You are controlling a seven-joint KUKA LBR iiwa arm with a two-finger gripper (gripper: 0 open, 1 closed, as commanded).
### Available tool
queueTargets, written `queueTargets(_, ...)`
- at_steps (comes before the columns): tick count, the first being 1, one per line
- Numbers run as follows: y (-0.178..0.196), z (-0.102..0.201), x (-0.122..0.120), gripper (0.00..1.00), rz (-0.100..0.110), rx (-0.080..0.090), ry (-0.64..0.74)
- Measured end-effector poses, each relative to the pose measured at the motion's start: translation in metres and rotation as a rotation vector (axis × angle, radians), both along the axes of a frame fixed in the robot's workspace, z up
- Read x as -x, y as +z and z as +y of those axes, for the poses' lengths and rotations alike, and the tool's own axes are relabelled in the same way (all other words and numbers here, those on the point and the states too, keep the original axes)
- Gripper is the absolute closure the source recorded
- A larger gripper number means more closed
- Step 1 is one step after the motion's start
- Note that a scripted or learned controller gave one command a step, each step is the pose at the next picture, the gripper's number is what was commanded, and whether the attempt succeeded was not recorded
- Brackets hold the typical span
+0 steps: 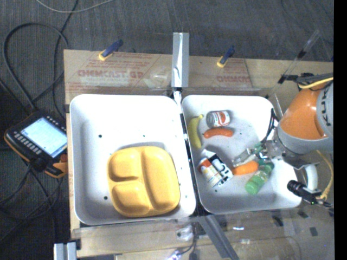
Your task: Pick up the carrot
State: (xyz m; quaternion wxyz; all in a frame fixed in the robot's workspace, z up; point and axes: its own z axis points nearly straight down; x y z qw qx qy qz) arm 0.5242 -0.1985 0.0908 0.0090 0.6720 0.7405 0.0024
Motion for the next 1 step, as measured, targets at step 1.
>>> queueTargets(1,0.0001,-0.0158,-0.0124,0.0,0.012,-0.018,0.116)
